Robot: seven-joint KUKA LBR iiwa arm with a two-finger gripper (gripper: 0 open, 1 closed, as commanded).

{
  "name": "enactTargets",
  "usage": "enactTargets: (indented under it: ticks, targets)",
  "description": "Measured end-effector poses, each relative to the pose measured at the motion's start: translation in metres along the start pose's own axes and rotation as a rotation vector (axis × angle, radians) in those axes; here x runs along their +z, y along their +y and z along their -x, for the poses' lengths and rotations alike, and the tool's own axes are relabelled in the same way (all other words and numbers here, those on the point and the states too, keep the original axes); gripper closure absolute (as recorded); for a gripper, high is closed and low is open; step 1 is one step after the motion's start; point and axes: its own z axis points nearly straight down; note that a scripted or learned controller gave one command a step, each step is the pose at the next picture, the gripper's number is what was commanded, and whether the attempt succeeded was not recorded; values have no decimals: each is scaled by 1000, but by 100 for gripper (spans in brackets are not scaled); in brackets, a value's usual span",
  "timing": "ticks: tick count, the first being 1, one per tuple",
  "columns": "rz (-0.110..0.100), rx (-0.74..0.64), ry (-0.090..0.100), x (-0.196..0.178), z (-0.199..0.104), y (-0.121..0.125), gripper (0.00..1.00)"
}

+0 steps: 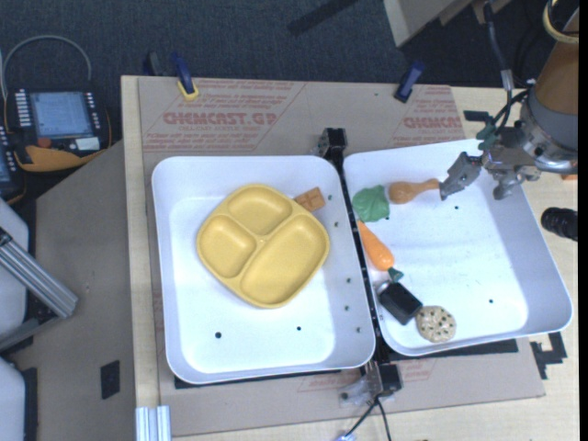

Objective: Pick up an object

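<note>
From the overhead camera you see the gripper (478, 178) hanging over the far part of the right bin (501, 274), its two fingers spread open with nothing between them, one fingertip just beside the tan drumstick-shaped toy (412, 190). Along that bin's left wall lie a green leafy toy (371, 203), an orange carrot (376, 245), a black block (400, 301) and a speckled cookie (435, 323). In the left bin (266, 338) you have a yellow divided plate (263, 244) and a small brown block (310, 198) touching its far edge.
</note>
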Motion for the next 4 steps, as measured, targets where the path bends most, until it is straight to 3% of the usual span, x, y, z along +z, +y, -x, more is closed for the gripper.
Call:
enactTargets:
  ticks: [1, 2, 4]
  targets:
    - [12, -3, -2, -7, 0, 2, 0]
    - [8, -2, -1, 40, -3, -6, 0]
    - [11, -2, -1, 153, -11, 8, 0]
